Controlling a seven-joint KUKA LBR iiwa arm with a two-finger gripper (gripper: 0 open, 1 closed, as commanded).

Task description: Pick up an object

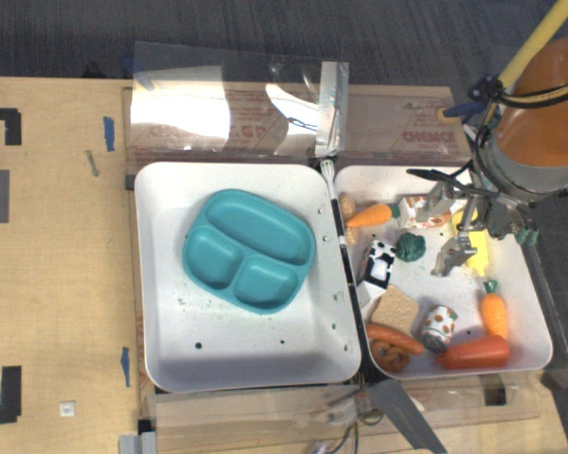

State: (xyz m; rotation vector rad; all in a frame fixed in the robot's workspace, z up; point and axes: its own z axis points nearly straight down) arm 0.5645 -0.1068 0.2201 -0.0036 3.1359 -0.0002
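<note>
Here we see the gripper (459,244) hanging over the right bin (540,343), above a yellow piece (477,253); whether its grip is released or clenched we cannot tell. Beside the yellow piece lie a green lump (412,247) and two carrots (369,217) (493,315). We judge crowding the hazard: a descent may nudge neighbours or close on nothing.

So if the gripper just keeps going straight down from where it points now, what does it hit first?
Probably the yellow piece right beneath the gripper in the right bin; height above it is unclear.
</note>
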